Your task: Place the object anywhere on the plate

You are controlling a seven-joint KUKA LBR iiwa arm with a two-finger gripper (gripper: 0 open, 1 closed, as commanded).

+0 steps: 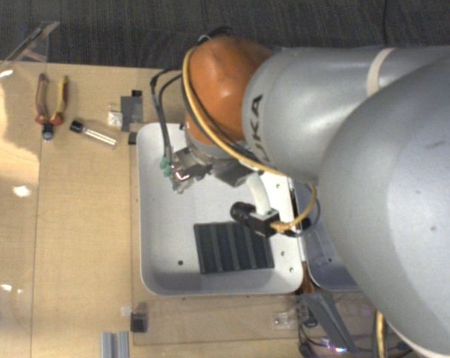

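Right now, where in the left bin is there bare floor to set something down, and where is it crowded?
The left bin has bare white floor along its left wall, from the arm's wrist down to the dark ribbed plate. The bin's right side is crowded by the arm and its cables.

The arm (336, 125) hung over the right and far part of the left bin (154, 222), blocking entry there. A black ribbed block (232, 247) filled the near middle of its floor. Bare floor lay along the left side. Pliers (51, 103) and a vial (94, 133) sat far left on the tabletop (75, 237).
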